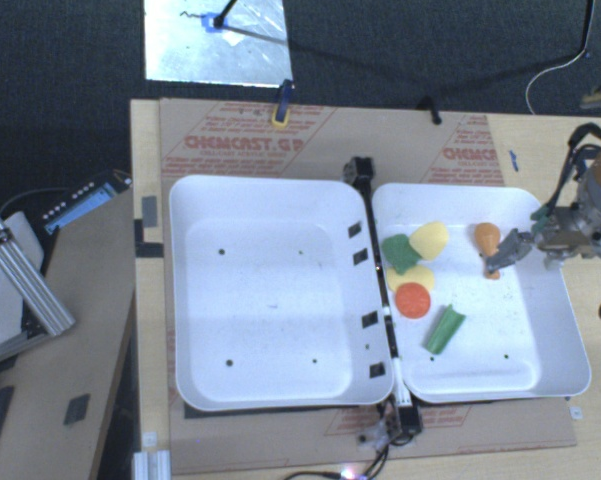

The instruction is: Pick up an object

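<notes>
Camera view: orange object [487,236] just beside jaws, their spread seemingly unreadable.

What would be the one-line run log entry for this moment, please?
gripper: over right bin, beside orange object | holding: nothing seen | also in bin: yellow, green, red pieces | step: pick not done

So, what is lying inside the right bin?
Inside the right bin: a yellow piece, green piece, red disc, green stick, orange piece. The hand partly covers the orange piece.
</notes>
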### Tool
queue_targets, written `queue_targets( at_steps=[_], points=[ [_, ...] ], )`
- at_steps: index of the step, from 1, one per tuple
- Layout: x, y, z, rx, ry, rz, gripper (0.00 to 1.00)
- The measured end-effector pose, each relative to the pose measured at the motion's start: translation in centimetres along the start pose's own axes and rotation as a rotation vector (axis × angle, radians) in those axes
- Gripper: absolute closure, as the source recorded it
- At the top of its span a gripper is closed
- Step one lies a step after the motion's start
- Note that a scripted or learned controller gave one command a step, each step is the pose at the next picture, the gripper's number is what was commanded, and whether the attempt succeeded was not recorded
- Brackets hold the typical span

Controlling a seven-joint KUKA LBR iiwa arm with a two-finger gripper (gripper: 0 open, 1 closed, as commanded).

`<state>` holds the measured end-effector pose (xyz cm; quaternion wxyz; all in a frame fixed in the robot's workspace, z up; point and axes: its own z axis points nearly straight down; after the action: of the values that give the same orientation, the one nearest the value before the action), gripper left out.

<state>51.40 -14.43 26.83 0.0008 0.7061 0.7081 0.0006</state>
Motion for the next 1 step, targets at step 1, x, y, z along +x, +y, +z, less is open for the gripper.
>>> queue_targets(
  at_steps=[1],
  points=[
    [3.20,1.58,18.34,0.010,0.004,-0.002,0.00]
  ],
)
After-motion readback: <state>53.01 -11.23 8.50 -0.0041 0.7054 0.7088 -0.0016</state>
